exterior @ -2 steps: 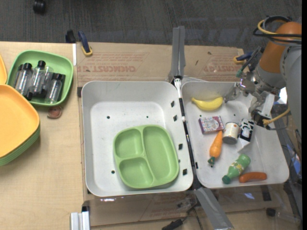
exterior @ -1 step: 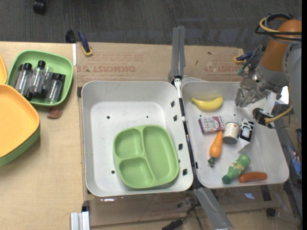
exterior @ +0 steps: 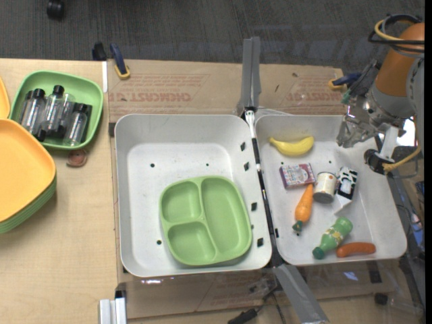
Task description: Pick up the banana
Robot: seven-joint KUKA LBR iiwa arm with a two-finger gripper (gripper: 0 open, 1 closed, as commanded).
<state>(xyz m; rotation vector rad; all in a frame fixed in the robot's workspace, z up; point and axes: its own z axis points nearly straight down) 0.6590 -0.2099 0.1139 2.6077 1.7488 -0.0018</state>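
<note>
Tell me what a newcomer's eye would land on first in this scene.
Most likely the green divided tray, alone in the left bin. Next comes the cluster in the right bin: the banana near the far edge, with a carrot and a green bottle closer to the camera. The gripper sits at that bin's far right corner, apart from the banana.

One fixed camera looks down at a slant over both white bins (exterior: 135, 181), arm (exterior: 398, 73) entering right.
</note>
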